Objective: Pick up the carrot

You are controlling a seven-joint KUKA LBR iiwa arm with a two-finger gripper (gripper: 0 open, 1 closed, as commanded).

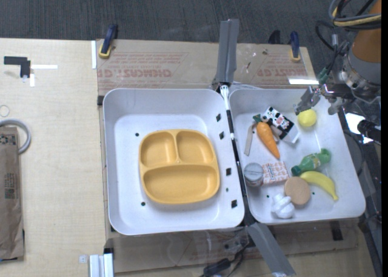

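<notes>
White toy [282,206] is seen at near edge of right bin [348,206]. Carrot [267,138] lies untouched mid-bin. Hand [310,101] is held above lemon [307,118]; grip state cannot be told.

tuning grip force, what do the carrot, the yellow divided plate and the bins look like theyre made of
Carrot: looks like moulded toy plastic, smooth orange with a green top; foam can't be ruled out.
Yellow divided plate: seems hard plastic, matte, with evenly moulded ridges between compartments.
Bins: apparently thin white plastic, slightly glossy, with rounded formed rims.
</notes>
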